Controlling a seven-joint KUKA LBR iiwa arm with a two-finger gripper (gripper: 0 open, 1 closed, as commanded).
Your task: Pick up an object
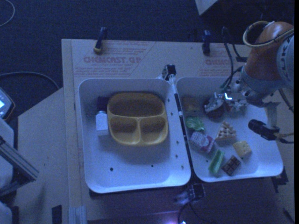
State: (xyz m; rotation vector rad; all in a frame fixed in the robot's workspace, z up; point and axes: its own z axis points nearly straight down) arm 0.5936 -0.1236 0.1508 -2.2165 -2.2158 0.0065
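arm (268,59) reaches in from the right, gripper (223,98) low over the back of the right bin (273,167), sitting on a dark round item (216,111) near the back wall. can't tell if the fingers are apart or together, too dark and cluttered there, and nothing visibly sits between them, so no grasp confirmed. right bin holds the pickable stuff, scattered loose so each can be taken on its own: brownish piece (190,105) by the divider, green item (194,123), pink-and-white pack (202,141), wedge (226,132), yellow block (242,149), green stick (216,162), brown square (231,165). left bin (93,171) has a yellow tray (137,118) with a small white bottle (102,122) touching its left edge; looks like the drop side, with bare floor in front of the tray. room to move: the target area is tight, back wall and divider close by, neighbours near. front-right corner items are better spaced. lifting straight up looks like the safest exit. both bins sit flush on the bench (70,101), clamped at the back edge.
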